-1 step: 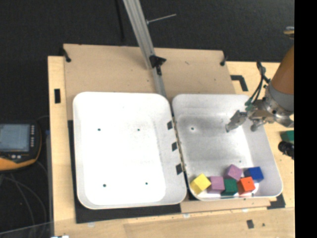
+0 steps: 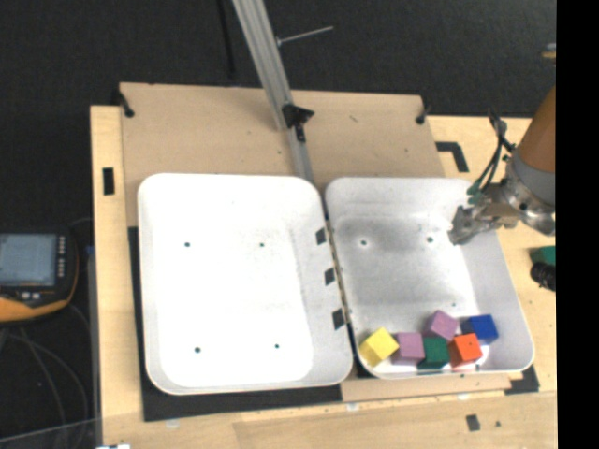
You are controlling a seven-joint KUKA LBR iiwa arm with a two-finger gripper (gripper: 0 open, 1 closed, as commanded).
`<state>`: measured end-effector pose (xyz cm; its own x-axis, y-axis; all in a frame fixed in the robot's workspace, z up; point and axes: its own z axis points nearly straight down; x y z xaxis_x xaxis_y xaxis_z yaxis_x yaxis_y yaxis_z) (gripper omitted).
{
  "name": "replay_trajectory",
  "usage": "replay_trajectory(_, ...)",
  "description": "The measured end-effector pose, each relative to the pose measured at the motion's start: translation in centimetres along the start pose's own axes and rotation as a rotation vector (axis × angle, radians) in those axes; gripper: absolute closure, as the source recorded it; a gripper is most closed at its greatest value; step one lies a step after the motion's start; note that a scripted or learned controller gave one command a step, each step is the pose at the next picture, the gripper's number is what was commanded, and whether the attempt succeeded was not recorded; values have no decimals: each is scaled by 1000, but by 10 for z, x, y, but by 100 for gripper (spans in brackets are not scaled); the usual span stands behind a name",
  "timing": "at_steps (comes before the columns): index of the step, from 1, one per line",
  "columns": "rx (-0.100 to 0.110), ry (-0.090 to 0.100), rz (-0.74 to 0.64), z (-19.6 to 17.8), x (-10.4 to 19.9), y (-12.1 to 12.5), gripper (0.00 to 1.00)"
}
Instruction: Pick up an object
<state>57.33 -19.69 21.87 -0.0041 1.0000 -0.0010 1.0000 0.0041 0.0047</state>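
Your gripper (image 2: 460, 227) is hovering over the upper right part of the right shallow white plastic bin (image 2: 402, 251), reaching in from the right on the grey arm with its orange band (image 2: 541, 134); it is carrying nothing you can see, and at this slant you cannot tell how it is set. Well apart from it, the small blocks are crowding along the bin's near rim: a yellow cube (image 2: 380, 345), a light purple cube (image 2: 410, 346) beside it, a green cube (image 2: 435, 351), an orange cube (image 2: 465, 349), a second purple cube (image 2: 444, 325) behind them and a blue cube (image 2: 481, 326) at the right end. They are sitting packed together, several touching.

You are also seeing the left shallow white plastic bin (image 2: 234, 279), a slanted metal rail (image 2: 267, 59) crossing above both bins, and a small screen device with an orange edge (image 2: 33, 269) lying off the bench to the left. No writing is showing clearly enough to read.
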Motion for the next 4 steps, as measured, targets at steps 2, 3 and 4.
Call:
replay_trajectory(2,-3,-1,6,109,56,6,100)
replay_trajectory(3,-7,-3,10,99,55,7,100)
replay_trajectory(4,-13,-5,13,88,53,7,100)
